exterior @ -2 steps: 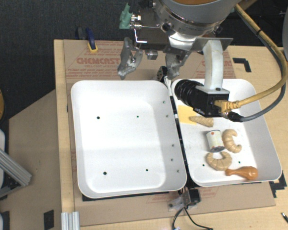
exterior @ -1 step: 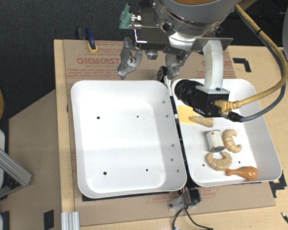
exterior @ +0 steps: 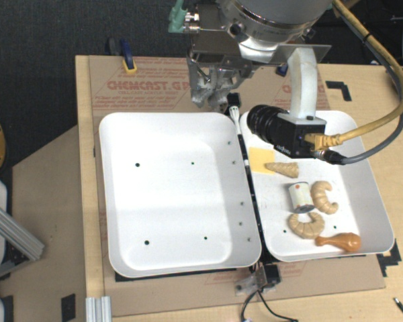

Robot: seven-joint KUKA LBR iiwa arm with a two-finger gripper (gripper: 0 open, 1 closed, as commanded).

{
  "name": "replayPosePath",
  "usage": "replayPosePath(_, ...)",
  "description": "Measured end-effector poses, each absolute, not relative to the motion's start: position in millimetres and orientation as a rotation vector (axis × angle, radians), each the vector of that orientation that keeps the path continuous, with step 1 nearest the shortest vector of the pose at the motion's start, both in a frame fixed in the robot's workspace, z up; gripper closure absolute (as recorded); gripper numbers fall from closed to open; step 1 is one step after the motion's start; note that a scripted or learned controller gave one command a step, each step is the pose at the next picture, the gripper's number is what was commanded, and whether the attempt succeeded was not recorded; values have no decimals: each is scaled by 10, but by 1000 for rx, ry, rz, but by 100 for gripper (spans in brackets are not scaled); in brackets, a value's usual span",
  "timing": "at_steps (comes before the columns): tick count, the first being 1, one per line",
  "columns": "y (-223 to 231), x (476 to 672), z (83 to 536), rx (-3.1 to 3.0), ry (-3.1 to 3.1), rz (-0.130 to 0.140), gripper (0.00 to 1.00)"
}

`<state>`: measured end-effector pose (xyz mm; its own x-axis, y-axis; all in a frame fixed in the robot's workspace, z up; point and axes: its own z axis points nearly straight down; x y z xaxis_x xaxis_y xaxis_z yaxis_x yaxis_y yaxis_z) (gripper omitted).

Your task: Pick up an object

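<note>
Hovering at the frame's upper centre, the gripper [exterior: 215, 89] hangs above the left bin's [exterior: 121, 180] far rim; whether its jaws are apart I cannot tell.

left bin [exterior: 168, 200] lies open; right bin [exterior: 373, 206] crowded (food pieces, perhaps), black camera [exterior: 279, 131] overhanging.

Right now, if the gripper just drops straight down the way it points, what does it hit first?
Probably the back rims where the two white bins meet: the gripper hangs near the top corner of the left bin, beside the right bin. Depth is hard to judge from this slant, so it may land on the cardboard behind.
</note>
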<state>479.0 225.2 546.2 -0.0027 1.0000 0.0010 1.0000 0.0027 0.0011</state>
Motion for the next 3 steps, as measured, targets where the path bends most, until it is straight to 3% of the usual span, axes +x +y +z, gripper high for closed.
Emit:
replayPosePath(1, 2238, 4779, 3510, 2228, 2224, -29, 100)
replayPosePath(2, 2247, 4797, 4777, 2216, 2220, 23, 100)
replayPosePath(3, 2246, 4790, 4701, 2220, 2223, 0, 0)
